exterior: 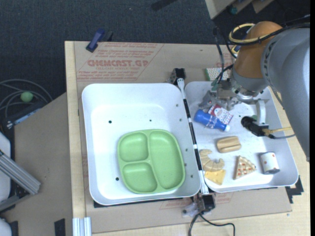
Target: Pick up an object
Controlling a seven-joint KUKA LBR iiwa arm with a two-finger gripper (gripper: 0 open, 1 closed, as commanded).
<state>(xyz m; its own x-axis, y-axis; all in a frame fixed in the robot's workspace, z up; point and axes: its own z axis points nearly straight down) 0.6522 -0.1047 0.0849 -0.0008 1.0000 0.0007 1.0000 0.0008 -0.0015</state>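
- My hand hangs low over the back part of the right bin, near the wall it shares with the left bin.
- I cannot tell from this angle whether my hand is open or closed; my own wrist covers most of it.
- Nothing shows held in my hand.
- The bottle lies on its side just in front of my hand, on the bin floor. It is blue, with a red and white label at the end towards my arm.
- I cannot tell whether my hand touches the bottle or hangs just above it.
- In front of the bottle lies a tan roll, apart from it.
- Nearer the front wall sit a pizza slice, a yellow wedge and some pale slices; the wedge and the pale slices are close together by the shared wall.
- A small grey can lies on its side by the right wall, just beside the pizza slice.
- The left bin bears a green plate with three compartments, set towards its front right corner.
- Both bins rest on a brown worktop with red print on it.
- A small blue thing lies at the worktop's back left corner, well apart from the bins.
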